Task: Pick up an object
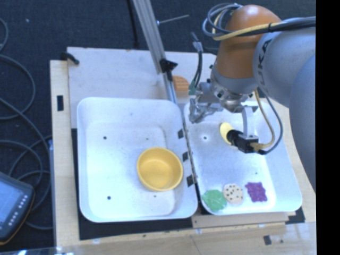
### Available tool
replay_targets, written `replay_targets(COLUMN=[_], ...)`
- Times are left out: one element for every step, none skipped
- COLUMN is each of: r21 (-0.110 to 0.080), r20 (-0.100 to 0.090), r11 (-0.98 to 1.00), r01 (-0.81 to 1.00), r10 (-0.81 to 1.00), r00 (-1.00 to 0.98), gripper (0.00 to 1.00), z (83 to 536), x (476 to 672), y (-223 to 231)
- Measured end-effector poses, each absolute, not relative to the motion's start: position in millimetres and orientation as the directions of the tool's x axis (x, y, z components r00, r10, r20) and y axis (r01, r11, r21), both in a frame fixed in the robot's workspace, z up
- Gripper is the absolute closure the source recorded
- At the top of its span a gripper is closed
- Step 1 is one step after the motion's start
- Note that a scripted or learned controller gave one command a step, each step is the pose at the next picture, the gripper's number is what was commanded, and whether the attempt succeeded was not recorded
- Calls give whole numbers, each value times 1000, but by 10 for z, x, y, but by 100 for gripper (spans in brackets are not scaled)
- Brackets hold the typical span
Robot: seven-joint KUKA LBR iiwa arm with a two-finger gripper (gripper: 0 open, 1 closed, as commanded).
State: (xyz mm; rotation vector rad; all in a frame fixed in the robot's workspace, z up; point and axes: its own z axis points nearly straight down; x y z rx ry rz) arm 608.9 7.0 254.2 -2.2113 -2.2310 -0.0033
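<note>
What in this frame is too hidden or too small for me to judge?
All in the camera view:
- Yellow piece in the right bin: partly covered by the arm, so its shape is unclear.
- Orange thing beyond the bins: cut by the metal pole, so I cannot tell what it is.
- Green piece, spotted piece, purple piece: too small to identify.
- Right bin's far corner: under the arm.
</note>
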Motion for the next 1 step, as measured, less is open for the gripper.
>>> replay_targets(r21=[-2], r20=[0], r11=[7], r01=[1000], r10=[1000], r00=[-7], gripper=[100], z=[2369], x=[6099], y=[598])
